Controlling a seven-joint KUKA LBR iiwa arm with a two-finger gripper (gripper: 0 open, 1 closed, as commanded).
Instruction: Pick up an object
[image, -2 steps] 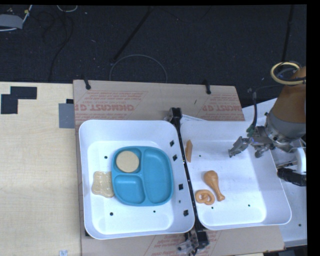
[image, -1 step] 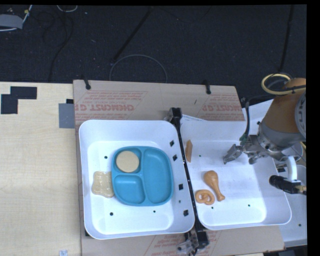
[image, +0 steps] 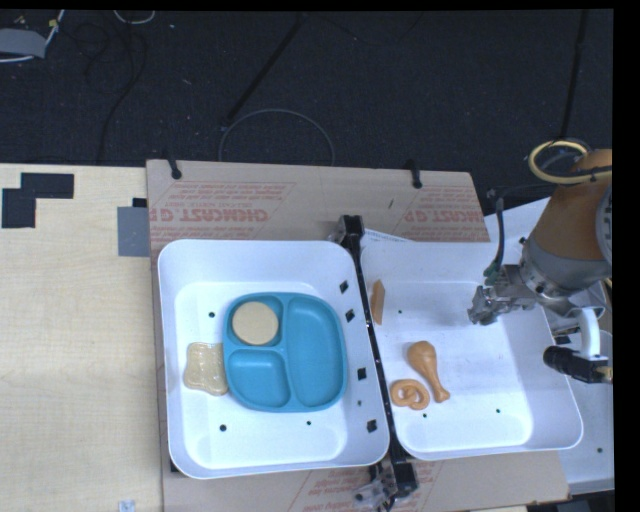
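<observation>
Nearest the lens: pretzel-shaped toy (image: 408, 394) is lying at the front of the right bin (image: 500, 425), touching the drumstick toy (image: 428, 368).
Claw: claw (image: 482, 306) is hovering low over the right bin's far right area, near its side wall; whether it is apart or together cannot be told at this size.
Grip: nothing is showing between its tips.
Closest targets: drumstick and pretzel are sitting well apart from the claw, toward the bin's middle front.
Further out: small tan block (image: 378, 301) is leaning at the divider wall.
Left bin: blue sectioned plate (image: 300, 355) is carrying a round cracker (image: 254, 322); a pale biscuit piece (image: 206, 368) is lying just beside the plate.
Risk: closing where it is hovering would likely be catching bare floor; the touching toys could be nudging each other away.
</observation>
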